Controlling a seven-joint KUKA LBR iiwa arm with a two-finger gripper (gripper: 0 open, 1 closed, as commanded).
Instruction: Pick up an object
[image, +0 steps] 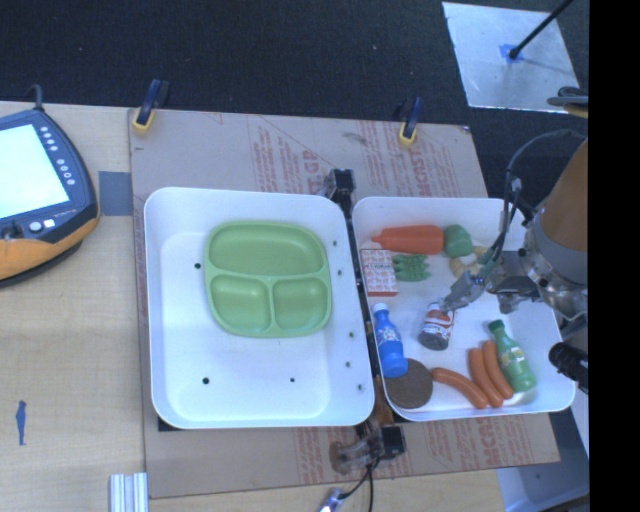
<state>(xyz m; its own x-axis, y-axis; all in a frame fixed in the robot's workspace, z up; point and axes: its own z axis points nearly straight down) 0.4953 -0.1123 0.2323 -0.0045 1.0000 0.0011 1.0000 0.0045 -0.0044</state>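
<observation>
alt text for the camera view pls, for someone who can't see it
A robot arm reaches from the right over the right white bin, its gripper just above a small can among a toy carrot, blue bottle, green bottle and sausages. The left bin holds a green divided plate.

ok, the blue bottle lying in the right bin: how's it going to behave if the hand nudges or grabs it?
The blue bottle lies on its side, so its round body will probably roll if pushed sideways. It looks like smooth plastic, likely slippery across the curve. It sits beside the brown disc and the bin wall, so a nudge may jam it there.
</observation>
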